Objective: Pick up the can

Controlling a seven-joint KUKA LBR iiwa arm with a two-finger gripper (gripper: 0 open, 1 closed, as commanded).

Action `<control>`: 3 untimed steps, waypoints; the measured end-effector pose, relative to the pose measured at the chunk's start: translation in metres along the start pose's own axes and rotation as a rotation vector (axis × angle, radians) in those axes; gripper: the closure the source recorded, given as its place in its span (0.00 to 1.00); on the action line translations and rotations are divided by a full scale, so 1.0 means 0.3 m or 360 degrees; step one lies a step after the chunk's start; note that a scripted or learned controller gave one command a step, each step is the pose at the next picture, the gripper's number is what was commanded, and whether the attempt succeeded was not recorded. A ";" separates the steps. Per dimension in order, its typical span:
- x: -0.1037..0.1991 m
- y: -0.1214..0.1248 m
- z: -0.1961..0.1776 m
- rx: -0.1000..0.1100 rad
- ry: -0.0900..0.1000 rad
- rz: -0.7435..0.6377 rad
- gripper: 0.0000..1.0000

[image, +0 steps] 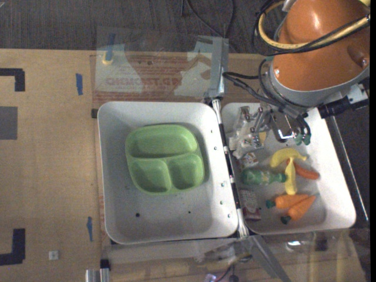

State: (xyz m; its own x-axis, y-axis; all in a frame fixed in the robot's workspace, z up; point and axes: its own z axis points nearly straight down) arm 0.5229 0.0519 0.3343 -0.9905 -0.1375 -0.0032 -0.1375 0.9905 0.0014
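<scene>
Several small things crowded the right bin [346, 213] where the gripper [276, 127] hung low, under the arm [320, 34]. We could not tell whether the gripper was apart or together, because the wrist hid most of it, and we saw nothing held in it.

What we took to be the can [251, 204] lay on its side well apart from the gripper, toward the bottom of the view. It sat close against the bin wall that faces the left bin [111, 204]. It was small and dim, so we were not sure of the naming.

Just beside the gripper, on the side toward the left bin, sat a crumpled silvery packet [242, 131]. We judged this the chief risk: a descent from here could have closed on the shiny packet instead of the can.

Between the gripper and the can lay a green bottle [262, 177] and a banana [289, 163], with carrots [296, 203] beyond them next to the can. A low sweep toward the can could have knocked these or dragged them along.

The wall was the other worry. With the can lying so near it, one side of the gripper might have struck the rim, or the round can might have rolled away under a poor grip.

The green divided tray [165, 158] in the left bin was far from the gripper and posed no risk.
</scene>
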 end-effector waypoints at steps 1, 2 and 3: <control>0.059 0.138 0.127 0.0003 0.0009 0.0556 1.00; 0.030 0.152 0.033 -0.0001 0.0000 -0.0185 1.00; -0.017 0.194 -0.020 -0.0002 -0.0002 -0.0821 1.00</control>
State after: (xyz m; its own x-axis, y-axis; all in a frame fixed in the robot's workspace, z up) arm 0.5200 0.1104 0.3403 -0.7939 -0.6080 -0.0053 -0.6080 0.7939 0.0008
